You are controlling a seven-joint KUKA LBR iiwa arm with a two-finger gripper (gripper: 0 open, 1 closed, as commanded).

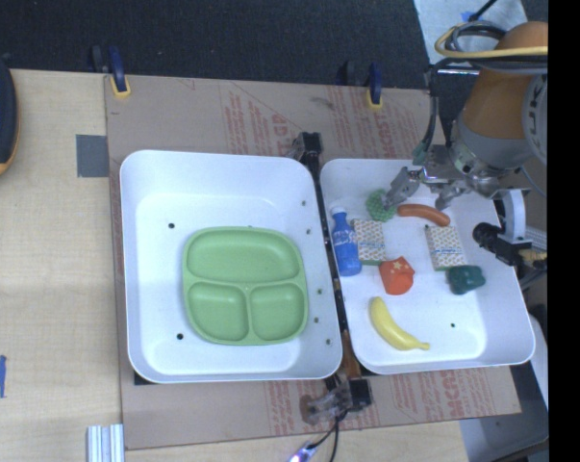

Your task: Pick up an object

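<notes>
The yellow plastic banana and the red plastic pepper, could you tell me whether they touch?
Apart. The camera view shows bare white bin floor between the yellow plastic banana and the red plastic pepper.

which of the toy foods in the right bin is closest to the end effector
The hot dog: it lies just below the end effector. The banana and the red pepper lie farther toward the bin's front.
</notes>
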